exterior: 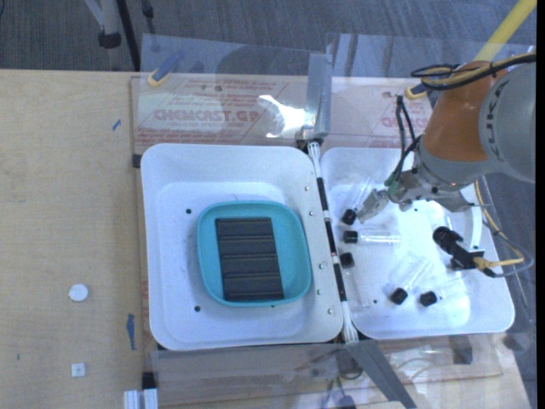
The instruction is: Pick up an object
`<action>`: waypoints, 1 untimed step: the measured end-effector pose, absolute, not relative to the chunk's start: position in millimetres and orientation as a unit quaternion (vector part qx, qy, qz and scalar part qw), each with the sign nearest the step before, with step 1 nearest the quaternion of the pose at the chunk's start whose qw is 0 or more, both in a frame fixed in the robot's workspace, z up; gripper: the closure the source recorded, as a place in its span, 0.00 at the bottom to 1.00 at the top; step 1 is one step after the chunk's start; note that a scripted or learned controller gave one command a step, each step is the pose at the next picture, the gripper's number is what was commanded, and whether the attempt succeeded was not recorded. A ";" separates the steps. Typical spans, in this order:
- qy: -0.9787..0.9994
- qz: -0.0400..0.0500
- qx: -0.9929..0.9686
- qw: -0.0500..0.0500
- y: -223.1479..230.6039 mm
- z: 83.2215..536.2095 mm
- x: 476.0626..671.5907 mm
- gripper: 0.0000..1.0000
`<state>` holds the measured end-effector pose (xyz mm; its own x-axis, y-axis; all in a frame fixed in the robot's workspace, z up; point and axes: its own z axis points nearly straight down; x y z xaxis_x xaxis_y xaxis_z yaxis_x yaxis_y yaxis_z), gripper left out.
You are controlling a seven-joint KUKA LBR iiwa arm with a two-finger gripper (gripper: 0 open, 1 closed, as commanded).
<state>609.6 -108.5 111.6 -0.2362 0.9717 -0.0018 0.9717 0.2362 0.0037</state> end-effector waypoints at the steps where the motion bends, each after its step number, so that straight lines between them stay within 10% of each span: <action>1: 0.809 0.001 0.588 0.001 -24.5 185.2 592.2 0.00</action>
<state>592.2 -24.5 185.2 -0.3095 0.9509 -0.0012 0.9509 0.3095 0.0032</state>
